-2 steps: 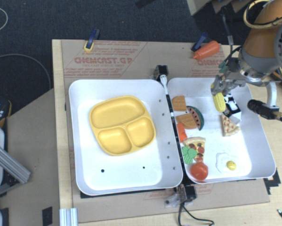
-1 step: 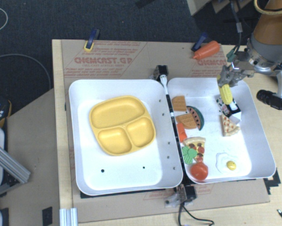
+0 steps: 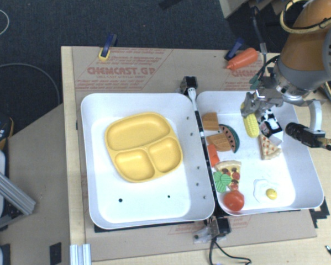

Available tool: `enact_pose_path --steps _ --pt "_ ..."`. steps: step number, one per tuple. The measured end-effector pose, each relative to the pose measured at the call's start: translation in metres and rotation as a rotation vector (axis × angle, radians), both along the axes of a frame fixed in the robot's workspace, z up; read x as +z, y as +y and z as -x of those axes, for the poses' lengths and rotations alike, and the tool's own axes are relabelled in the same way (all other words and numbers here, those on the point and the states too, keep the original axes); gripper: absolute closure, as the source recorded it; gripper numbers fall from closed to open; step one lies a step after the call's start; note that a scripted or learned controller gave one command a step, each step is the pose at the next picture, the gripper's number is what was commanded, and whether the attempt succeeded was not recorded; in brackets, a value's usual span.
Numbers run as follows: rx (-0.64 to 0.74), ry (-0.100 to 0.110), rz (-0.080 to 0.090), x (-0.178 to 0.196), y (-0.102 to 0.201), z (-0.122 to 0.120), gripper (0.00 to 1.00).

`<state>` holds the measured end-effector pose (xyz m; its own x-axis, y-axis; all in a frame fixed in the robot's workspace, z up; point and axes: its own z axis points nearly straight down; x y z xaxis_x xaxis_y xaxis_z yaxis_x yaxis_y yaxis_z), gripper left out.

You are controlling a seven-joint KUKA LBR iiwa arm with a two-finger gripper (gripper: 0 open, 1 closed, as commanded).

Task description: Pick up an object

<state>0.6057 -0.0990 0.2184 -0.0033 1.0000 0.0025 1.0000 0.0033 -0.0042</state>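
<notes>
Tomato [image 3: 234,200] and fried egg [image 3: 264,191] at near edge of right bin [image 3: 303,173]; just beyond, pizza square [image 3: 228,171], then watermelon slice [image 3: 229,138], bread pieces [image 3: 210,121] and pizza wedge [image 3: 268,147] toward mid-bin. Left bin [image 3: 96,164] occupied by yellow divided plate [image 3: 143,146], compartments bare. At far side of right bin, gripper [image 3: 257,114] lowered beside corn cob [image 3: 251,125], cob touching or just under fingers; finger state not determinable, grasp not confirmed; orange carrot [image 3: 242,58] on bench beyond bin.
</notes>
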Motion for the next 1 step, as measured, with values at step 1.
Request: enact_pose_path --steps 1 --pt "0.0 0.0 0.001 0.0011 0.0443 0.0249 1.0"
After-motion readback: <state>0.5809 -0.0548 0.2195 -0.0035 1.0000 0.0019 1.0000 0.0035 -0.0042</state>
